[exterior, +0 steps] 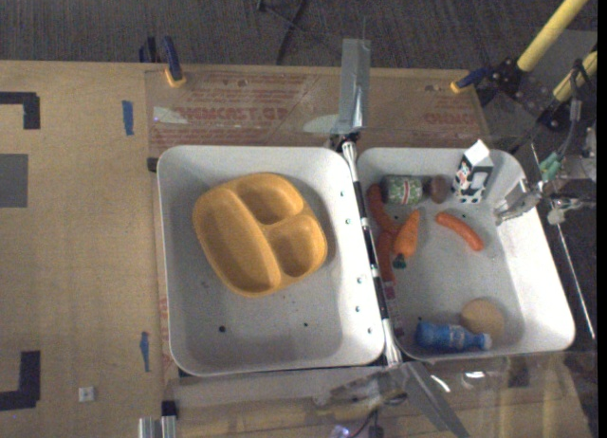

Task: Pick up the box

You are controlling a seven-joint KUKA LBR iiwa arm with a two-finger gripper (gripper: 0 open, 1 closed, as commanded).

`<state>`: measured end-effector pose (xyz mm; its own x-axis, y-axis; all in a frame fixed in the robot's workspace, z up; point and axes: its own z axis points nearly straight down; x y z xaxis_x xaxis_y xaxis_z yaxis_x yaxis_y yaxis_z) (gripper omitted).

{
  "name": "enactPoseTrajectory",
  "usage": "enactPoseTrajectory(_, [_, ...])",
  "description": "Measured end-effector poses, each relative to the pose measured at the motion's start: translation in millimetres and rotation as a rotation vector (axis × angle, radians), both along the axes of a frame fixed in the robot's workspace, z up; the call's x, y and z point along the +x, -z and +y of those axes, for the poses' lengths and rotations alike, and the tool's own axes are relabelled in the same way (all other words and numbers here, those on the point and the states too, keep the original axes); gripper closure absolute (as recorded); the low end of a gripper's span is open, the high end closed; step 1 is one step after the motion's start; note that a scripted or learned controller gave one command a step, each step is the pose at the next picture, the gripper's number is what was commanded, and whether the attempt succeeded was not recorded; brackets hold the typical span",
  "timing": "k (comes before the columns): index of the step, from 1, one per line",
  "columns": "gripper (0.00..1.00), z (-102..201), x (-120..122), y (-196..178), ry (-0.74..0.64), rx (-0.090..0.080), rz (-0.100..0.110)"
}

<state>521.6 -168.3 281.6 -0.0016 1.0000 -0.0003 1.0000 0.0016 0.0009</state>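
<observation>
The glossy yellow plastic tray (261, 246) lies in a smooth matt white bin (190, 332) on a bare wooden bench (76, 265).

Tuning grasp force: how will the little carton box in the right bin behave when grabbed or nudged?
The box stands upright, tall for its footprint, so a nudge probably tips it. Likely light, thin-walled: hard squeezing may dent it. It sits by the bin's far wall, which may crowd the end effector.

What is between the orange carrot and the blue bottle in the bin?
In the camera view, only bare white bin floor lies between the carrot and the blue bottle. The round tan thing sits off to the side.
</observation>
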Motion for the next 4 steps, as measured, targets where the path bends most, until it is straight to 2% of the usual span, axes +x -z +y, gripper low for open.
enactPoseTrajectory(1, [0.0, 17, 28, -76, -0.047, -0.001, -0.002])
enactPoseTrajectory(2, [0.0, 20, -16, 80, 0.011, 0.001, 0.001])
enactPoseTrajectory(3, [0.0, 66, -43, 174, 0.097, 0.002, 0.003])
enactPoseTrajectory(4, [0.0, 39, 13, 194, 0.174, 0.0, -0.005])
